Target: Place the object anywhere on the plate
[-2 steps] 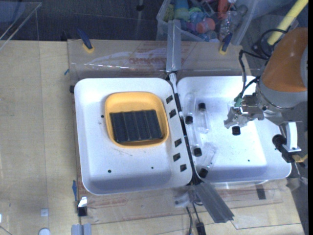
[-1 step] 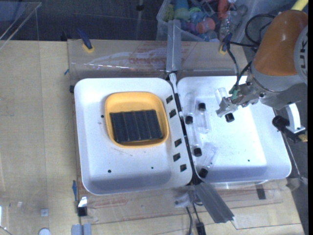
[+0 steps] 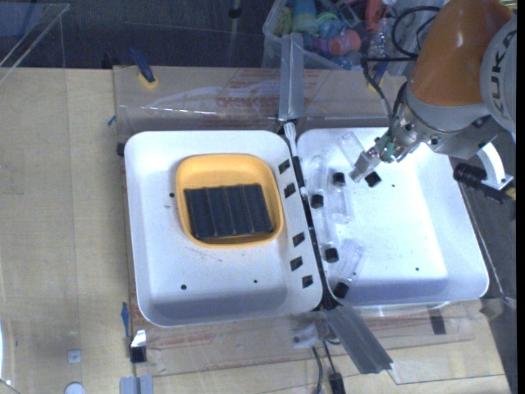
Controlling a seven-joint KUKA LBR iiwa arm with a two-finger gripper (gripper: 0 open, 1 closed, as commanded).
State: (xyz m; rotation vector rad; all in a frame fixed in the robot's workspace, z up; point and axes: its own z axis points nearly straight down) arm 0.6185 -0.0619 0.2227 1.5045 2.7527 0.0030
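Gripper (image 3: pixel 366 169) hangs over the right bin (image 3: pixel 410 236), right of centre; open or closed, I cannot tell. Black ridged object (image 3: pixel 228 210) lies on the yellow plate (image 3: pixel 225 167).

Plate (image 3: pixel 223 163): yellow-orange, squarish with rounded corners and a raised rim. It sits flat in the white bin (image 3: pixel 156 277) on the far side of the divider from the gripper (image 3: pixel 359 171), well apart from it. Black slab (image 3: pixel 227 212): rectangular and dark, with several parallel ribs running across its short side. It lies flat inside the plate, covers most of the plate floor and sits toward the camera-side rim, slightly skewed. It is well apart from the gripper and nothing holds it.
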